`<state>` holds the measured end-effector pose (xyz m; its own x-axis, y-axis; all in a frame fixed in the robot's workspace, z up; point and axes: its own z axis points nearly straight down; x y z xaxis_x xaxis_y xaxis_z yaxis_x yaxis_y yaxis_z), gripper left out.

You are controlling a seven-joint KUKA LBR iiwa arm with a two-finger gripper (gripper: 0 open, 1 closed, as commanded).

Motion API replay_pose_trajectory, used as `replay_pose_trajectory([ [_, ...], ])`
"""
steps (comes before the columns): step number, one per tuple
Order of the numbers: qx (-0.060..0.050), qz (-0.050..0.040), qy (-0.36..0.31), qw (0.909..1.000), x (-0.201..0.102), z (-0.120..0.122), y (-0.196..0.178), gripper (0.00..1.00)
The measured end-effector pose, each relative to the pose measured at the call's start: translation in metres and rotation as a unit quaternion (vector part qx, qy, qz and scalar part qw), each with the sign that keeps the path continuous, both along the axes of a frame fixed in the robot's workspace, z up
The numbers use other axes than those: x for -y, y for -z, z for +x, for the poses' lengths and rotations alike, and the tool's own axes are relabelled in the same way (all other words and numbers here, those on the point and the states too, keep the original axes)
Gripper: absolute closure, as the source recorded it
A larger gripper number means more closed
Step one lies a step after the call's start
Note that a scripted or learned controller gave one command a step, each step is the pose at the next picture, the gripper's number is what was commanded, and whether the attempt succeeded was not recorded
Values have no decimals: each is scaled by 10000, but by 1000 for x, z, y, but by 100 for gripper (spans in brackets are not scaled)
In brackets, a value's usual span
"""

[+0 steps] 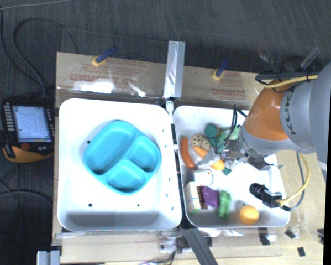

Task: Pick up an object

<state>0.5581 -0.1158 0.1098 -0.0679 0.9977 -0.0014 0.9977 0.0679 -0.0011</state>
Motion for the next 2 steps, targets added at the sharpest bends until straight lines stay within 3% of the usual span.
replay_pose_trajectory([
  [1, -13, 16, -3, 10000, -1, 0, -8, 100],
  [2, -3, -4, 530, 9986, -29, -29, -129, 100],
])
